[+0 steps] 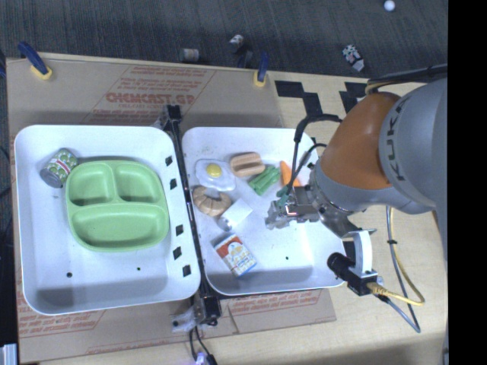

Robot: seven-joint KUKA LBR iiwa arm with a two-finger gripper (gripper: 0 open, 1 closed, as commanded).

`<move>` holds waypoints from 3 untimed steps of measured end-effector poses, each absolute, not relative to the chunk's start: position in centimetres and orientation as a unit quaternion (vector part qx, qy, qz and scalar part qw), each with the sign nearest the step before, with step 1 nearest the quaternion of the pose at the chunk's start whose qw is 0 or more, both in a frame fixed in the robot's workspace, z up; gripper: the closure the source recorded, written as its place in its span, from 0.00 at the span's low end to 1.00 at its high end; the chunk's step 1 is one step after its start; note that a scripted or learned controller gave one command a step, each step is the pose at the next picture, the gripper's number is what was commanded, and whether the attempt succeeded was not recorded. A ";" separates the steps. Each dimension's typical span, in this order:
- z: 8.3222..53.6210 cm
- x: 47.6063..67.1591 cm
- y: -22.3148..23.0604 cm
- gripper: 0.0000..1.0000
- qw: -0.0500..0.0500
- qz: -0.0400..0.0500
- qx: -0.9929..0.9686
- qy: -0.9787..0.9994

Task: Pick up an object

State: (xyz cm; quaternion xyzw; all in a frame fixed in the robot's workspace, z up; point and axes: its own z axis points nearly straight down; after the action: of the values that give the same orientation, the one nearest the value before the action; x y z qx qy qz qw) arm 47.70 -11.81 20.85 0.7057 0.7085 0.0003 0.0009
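Hovering low in right bin [304, 276], hand [283, 213] beside green toy [265, 179] and carrot [285, 172], apparently positioned for a pick; finger state indiscernible.

Single fixed camera, mounted above the desk [251, 318], looking down at a slant. Far enough back to take in both white bins whole: left bin [30, 280], right bin [297, 280]. Dark floor [152, 14] along the top. Arm [373, 150] entering from the right side.
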 end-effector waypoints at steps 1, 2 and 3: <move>18.3 50.5 -18.6 1.00 0.000 0.000 0.706 0.708; 24.0 57.5 -21.1 1.00 0.001 0.001 0.705 0.709; 24.0 57.5 -21.1 0.00 0.000 0.000 0.705 0.709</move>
State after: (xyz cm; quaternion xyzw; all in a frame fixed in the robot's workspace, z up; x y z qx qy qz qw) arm 57.50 -21.07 23.97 0.7051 0.7091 0.0000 -0.0002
